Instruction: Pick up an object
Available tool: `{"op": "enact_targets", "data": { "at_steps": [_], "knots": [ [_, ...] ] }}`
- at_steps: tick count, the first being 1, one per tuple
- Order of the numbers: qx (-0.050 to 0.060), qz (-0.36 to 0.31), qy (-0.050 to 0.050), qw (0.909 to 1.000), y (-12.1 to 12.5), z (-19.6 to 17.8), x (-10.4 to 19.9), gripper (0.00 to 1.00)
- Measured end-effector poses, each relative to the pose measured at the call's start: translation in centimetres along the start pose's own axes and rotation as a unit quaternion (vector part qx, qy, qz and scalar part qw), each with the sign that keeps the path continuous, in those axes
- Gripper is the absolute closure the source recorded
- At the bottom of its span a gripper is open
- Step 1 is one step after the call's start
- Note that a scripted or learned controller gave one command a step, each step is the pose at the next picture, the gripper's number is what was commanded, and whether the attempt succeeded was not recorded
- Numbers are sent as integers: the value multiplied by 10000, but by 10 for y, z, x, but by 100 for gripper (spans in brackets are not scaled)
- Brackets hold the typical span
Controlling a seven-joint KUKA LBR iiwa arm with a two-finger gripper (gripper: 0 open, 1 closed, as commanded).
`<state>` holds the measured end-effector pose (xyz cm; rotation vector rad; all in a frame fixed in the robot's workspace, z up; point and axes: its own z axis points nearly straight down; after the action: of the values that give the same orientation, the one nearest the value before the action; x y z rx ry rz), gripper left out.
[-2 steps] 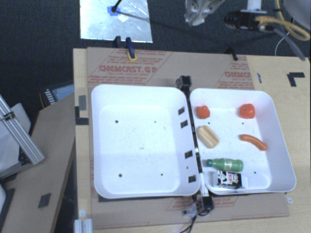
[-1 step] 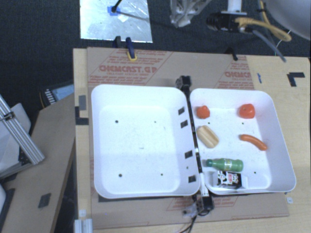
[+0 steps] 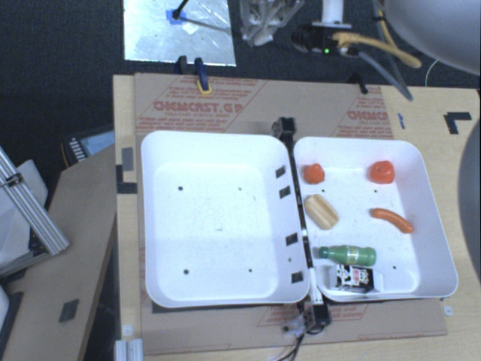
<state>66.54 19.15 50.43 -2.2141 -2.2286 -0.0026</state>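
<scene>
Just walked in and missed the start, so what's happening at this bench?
The gripper hangs above the far edge of the bench, away from both bins. The right bin holds two small orange-red pieces, a bread roll, a sausage, a green bottle and a dark packet. Nothing is picked up yet.

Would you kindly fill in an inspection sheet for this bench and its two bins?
Surface: bench bears left bin and right bin, side by side.
Job's things: in right bin, two orange-red pieces, bread roll, sausage, green bottle, black-and-white carton.
Clutter: nothing seen.
Hand: hand above the bench's far edge; fingers unclear.
Cables: yellow and grey cables by the arm.
Surroundings: silver sheet on dark floor.
</scene>
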Motion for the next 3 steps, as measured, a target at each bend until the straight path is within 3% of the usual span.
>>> {"op": "enact_targets", "data": {
  "at_steps": [1,2,3],
  "knots": [
    [-23,-7,7,10000,3,-33,45,100],
    [15,34,-11,10000,3,29,42,100],
    [-23,36,3,10000,3,-34,1,100]
  ]
}}
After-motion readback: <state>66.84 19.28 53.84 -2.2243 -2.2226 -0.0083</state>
